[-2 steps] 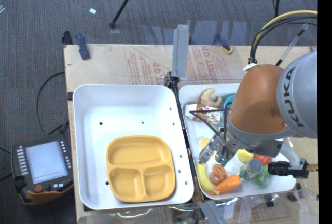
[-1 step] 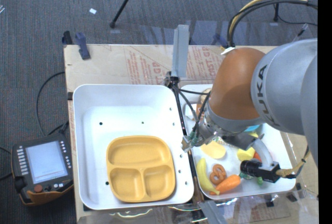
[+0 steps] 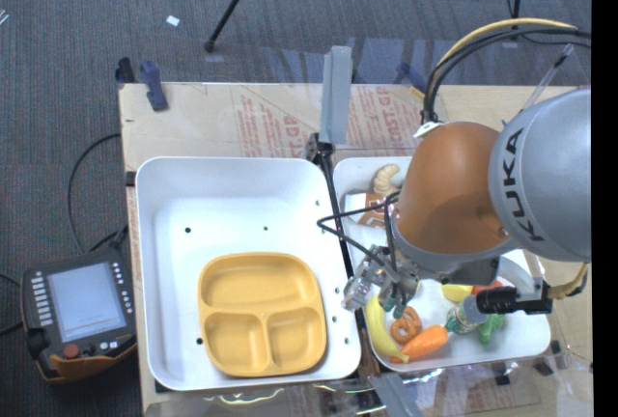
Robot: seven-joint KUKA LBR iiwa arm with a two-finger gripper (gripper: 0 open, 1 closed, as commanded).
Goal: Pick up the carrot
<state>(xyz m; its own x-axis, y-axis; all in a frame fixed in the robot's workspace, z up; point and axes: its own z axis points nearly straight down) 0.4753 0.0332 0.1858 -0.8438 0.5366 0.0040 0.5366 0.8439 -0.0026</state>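
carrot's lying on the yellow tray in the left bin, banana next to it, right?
Not quite. The camera view shows the carrot in the right bin, not on the yellow tray, which sits in the left bin. The banana does lie next to it.

The grey arm (image 3: 546, 179) bears the brand "KUKA" in black letters running down its casing. The bench (image 3: 251, 121) top carries red printed lettering, seen upside down and too faint to read with certainty
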